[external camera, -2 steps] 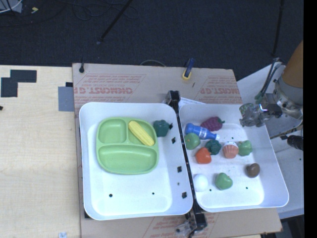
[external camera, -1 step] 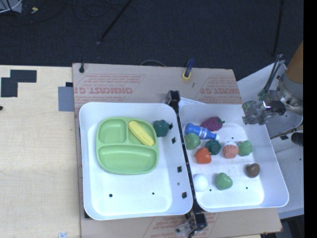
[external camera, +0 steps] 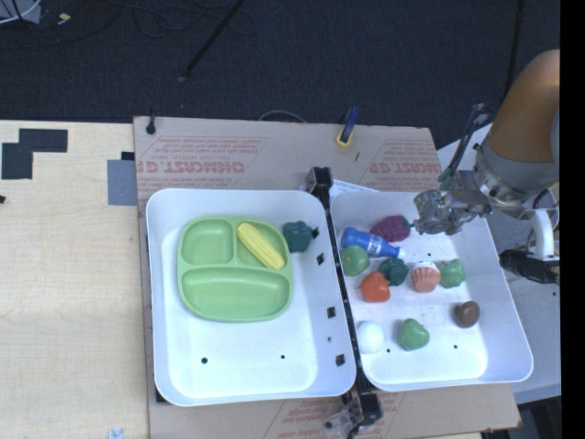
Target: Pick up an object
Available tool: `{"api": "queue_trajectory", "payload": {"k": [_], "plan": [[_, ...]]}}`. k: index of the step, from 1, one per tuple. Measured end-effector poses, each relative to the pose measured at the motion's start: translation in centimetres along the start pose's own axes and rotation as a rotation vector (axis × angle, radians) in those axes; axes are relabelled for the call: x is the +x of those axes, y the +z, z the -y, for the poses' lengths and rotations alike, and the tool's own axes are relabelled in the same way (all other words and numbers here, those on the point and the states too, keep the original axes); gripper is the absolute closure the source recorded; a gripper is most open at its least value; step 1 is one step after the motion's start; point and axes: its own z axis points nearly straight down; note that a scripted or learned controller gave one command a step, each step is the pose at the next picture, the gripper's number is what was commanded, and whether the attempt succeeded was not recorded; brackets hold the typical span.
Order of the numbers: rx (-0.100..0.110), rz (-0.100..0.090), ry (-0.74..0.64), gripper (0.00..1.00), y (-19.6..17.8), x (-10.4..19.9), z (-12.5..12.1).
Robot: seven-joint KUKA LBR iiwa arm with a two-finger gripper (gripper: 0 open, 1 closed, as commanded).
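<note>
Hovering over the upper part of the right bin point(external camera: 512, 337), the gripper point(external camera: 437, 214) hangs just right of a purple toy point(external camera: 393, 227); I cannot tell its state from this slant, and I see nothing in its hold. Candidate objects crowd the bin's upper middle: a blue bottle point(external camera: 369, 242), a green ball point(external camera: 354, 261), a red piece point(external camera: 375, 288), a dark teal piece point(external camera: 394, 270), a pink-orange piece point(external camera: 425, 277) and a green piece point(external camera: 452, 273). A brown piece point(external camera: 467, 314), a green pepper-like toy point(external camera: 413, 334) and a white ball point(external camera: 370, 337) lie apart.

I judge the main risk to be the crowding: a descent here may strike two neighbours or nudge a rounded toy aside. The left bin point(external camera: 183, 364) bears a green divided plate point(external camera: 233, 291) with a yellow corn cob point(external camera: 260, 245), and a dark green toy point(external camera: 297, 235) beside it.

Reversed lettering runs across the cardboard point(external camera: 228, 158) beneath the bins; I cannot make it out reliably.
</note>
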Motion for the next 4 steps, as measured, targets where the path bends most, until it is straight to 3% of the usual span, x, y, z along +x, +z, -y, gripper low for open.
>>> {"api": "queue_trajectory", "payload": {"k": [1, 3, 4], "plan": [[0.001, 0.000, 0.000, 1.00, 1.0, 5.0, 1.1], [0.002, -0.001, -0.004, 1.00, -0.8, 16.4, 3.5], [0.000, 0.002, -0.001, 1.00, -0.7, 18.7, 2.3]]}}
